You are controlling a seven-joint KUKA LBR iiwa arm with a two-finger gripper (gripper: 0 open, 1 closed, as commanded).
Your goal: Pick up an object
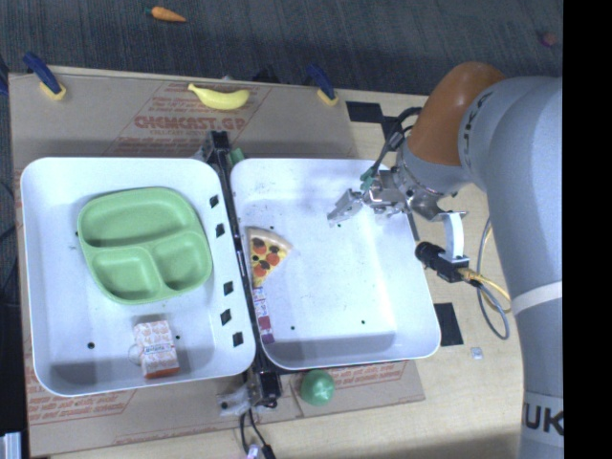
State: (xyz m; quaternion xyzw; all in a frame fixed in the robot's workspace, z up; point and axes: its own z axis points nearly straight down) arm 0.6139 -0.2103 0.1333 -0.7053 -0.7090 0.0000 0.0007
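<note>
Cardboard covers the tabletop (172, 122) under both bins; the claw (340, 211) hovers with nothing between its spread fingers, pizza slice (265, 252) lower-left of it.

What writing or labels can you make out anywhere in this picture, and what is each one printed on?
"CHEMCAST GP": red print on the brown board behind the bins, somewhat blurred.
"UK": large white letters on the arm, cut off at the picture's edge.
Small carton in the left bin: red and white print, too blurred to read.
Red print along the board's front edge: too small to read.
</note>
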